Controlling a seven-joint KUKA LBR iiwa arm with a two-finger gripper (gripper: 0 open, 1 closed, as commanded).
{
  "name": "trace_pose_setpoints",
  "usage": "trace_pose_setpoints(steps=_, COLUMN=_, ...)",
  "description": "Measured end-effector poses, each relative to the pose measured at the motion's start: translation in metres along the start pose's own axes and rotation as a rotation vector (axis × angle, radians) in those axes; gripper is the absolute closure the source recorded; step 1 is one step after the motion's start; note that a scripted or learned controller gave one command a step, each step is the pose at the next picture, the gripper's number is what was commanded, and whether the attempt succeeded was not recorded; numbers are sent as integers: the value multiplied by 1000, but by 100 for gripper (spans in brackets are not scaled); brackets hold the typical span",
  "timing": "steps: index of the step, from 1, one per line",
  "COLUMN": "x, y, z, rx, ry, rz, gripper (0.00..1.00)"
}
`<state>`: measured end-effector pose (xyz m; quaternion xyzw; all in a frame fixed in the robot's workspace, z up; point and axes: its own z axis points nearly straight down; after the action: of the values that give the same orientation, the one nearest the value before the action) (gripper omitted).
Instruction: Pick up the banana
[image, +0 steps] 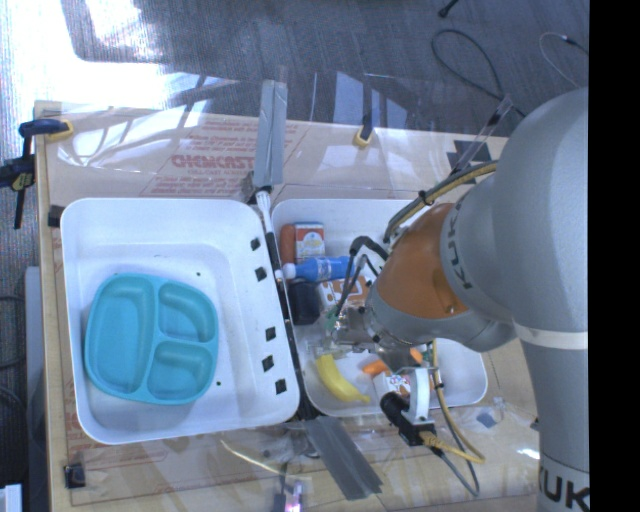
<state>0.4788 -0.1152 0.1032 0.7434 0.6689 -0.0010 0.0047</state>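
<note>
The gripper (352, 335) is seen low in the right bin (470, 385), beneath the orange band (425, 275) of the grey arm (540, 220). Whether anything is pinched cannot be told, as the tool's end is largely masked by the wrist.

The banana (338, 381) is found lying on the bin floor just below the gripper, towards the near rim, yellow and curved, apart from the tool so far as can be judged. A small orange item (374, 368) is noted just beside the banana, to the gripper's lower right.

Just left of the gripper a dark object (304, 302) is observed against the bin's left wall. Beyond the gripper, a blue bottle (320, 268) is lying on its side, and farther still an orange carton (308, 241) is set near the far wall.

Well to the left of the gripper, the left bin (150, 225) is recorded, bearing a turquoise divided tray (150, 338).
</note>
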Motion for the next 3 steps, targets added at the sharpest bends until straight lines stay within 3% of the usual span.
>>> trace_pose_setpoints(steps=1, x=85, y=-7, z=-88, rx=11, ry=8, rz=219, gripper=100)
trace_pose_setpoints(steps=2, x=94, y=20, z=-184, rx=12, ry=7, rz=300, gripper=100)
trace_pose_setpoints(steps=3, x=94, y=20, z=-183, rx=15, ry=6, rz=300, gripper=0)
